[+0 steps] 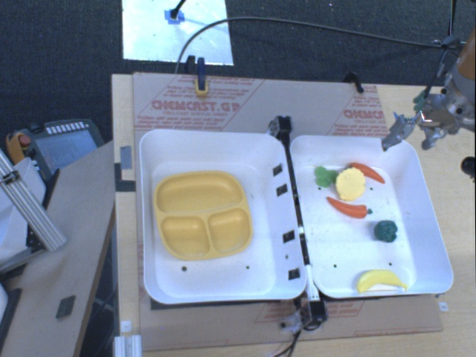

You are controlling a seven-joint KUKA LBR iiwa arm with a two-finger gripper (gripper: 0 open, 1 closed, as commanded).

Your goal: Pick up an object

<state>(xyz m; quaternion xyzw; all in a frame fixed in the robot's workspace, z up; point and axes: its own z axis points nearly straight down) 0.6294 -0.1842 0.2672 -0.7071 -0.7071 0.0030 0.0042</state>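
bins (223, 143): 2 | tray (202, 214): 1 | toy foods (350, 184): 6

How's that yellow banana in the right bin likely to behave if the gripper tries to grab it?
The banana looks like a small molded toy, so it is probably stiff and light. Its curved, glossy-looking surface may slip or pivot between fingers. It lies close to the near wall of the right bin, so a push might wedge it there. The gripper hovers at the far rim.

bench (446, 222): light wood, under gripper (411, 133) | brown printed board (245, 99) flat on bench, spreading left of gripper | two white bins on board, touching: right bin (428, 199) just below gripper, left bin (149, 222) far left
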